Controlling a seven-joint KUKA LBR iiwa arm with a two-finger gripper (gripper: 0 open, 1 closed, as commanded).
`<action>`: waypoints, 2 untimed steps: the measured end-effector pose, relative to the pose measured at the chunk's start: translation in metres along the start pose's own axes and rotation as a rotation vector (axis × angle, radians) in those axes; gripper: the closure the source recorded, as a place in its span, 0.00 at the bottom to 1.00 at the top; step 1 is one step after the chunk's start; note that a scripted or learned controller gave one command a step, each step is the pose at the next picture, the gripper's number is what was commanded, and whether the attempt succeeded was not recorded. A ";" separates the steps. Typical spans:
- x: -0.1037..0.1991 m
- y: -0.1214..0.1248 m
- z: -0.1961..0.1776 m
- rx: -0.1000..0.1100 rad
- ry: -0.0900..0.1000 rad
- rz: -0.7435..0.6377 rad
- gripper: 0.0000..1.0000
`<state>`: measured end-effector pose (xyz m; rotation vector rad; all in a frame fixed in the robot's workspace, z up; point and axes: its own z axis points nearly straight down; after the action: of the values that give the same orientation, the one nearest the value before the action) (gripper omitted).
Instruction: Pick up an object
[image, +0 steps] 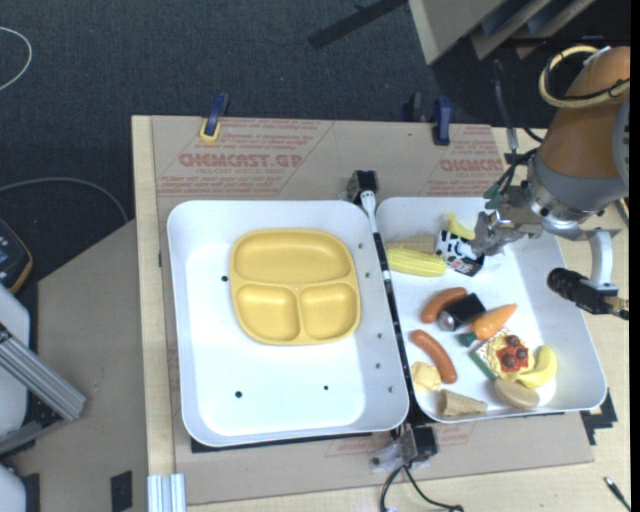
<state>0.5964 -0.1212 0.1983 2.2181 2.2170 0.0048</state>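
Two shallow white bins sit side by side on the bench, and the work at this moment is in the right bin (590, 362), where toy food lies in a loose crowd. The gripper (487, 232) hangs low over that bin's far corner, directly beside a small black-and-white cow figure (458, 251), which looks like the intended pick; whether the gripper is spread or pressed together cannot be told from this slanted view, and nothing is visibly held. The cow lies just beside a corn cob (415, 262) and near a small yellow piece (459, 226) at the bin's far wall. To do this step well, the arm likely needs to centre itself over the cow rather than over its edge, come down straight, and close across the figure's narrow body so that it does not squirt sideways. The corn is close enough that a stray contact could nudge it or catch it too. The two sausages (440, 304), the carrot (493, 321) and the banana (544, 367) lie well apart toward the near side. The left bin (190, 330) holds a yellow divided tray (295, 284), away from the action.
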 end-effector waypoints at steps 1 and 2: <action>0.000 0.001 -0.029 0.001 0.000 -0.001 1.00; 0.039 0.022 -0.029 0.002 0.002 -0.005 1.00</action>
<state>0.6182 -0.0819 0.2279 2.2140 2.2244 0.0046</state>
